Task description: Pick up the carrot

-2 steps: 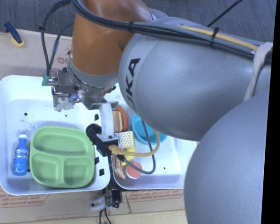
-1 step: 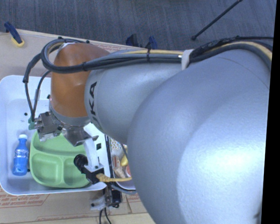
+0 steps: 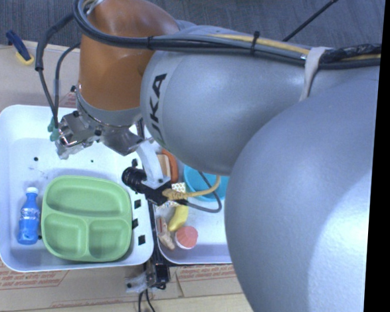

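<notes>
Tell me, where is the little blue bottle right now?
The blue bottle lies in the left white bin, near its front-left corner, just left of the green divided tray.

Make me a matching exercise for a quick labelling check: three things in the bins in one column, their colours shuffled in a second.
Things:
1. Divided plate
2. Water bottle
3. Bowl

Colours:
A. Blue with a white cap
B. Light green
C. Light blue

Pairs: 1-B, 2-A, 3-C. The plate and bottle lie in the left bin; the bowl sits in the right bin, partly under the arm.
</notes>
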Controlling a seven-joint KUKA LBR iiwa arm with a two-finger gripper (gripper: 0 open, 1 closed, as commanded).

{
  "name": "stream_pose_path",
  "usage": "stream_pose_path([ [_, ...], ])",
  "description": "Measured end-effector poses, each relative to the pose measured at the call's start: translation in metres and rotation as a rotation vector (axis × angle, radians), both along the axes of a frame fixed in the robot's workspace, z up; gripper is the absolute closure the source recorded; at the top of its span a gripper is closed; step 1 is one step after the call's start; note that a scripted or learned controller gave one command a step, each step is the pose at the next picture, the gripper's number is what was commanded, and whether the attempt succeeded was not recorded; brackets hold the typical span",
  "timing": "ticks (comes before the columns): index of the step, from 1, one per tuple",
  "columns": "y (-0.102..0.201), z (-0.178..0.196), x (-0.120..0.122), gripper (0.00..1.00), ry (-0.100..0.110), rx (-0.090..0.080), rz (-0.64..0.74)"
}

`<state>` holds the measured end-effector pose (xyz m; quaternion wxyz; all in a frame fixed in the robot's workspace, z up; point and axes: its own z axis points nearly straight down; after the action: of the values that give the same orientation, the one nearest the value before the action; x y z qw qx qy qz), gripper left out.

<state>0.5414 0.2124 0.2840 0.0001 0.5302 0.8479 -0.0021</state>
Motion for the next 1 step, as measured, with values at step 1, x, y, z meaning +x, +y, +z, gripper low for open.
stream_pose_path([
  [1,-0.0802,0.1019,-0.0095,1.00,-0.002,0.001,-0.311],
])
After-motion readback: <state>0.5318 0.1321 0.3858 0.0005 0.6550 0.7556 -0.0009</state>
